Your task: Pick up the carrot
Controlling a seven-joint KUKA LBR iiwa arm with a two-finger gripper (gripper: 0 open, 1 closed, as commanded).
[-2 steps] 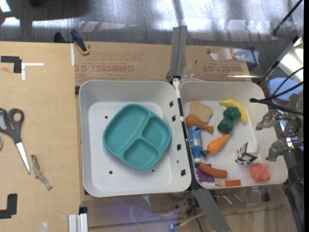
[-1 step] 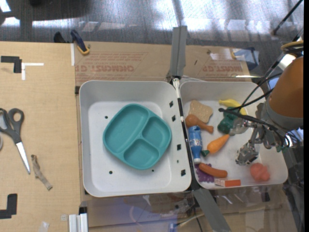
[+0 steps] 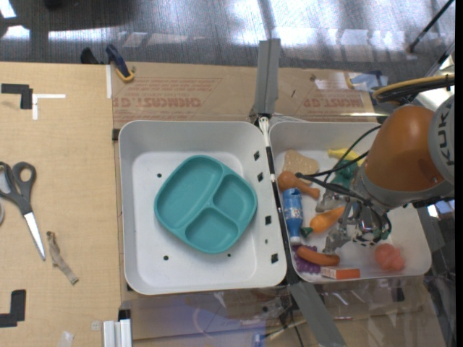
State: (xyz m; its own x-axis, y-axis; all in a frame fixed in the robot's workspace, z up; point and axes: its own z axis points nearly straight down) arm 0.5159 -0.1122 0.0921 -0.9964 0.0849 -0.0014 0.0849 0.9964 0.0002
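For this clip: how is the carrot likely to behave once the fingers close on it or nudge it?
The carrot looks like a smooth moulded toy, so probably stiff and light. Its rounded, tapered shape may slip or roll away when pinched. It lies crowded near the blue bottle and sausage, under the gripper, so a nudge would likely jostle them.

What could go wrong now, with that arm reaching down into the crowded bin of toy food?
The carrot lies packed among other toys, so the gripper could catch a neighbour instead, such as the hot dog just below it. The blue bottle lies close on the carrot's left and might get knocked aside. The carrot is small and tilted, so it may slip free.
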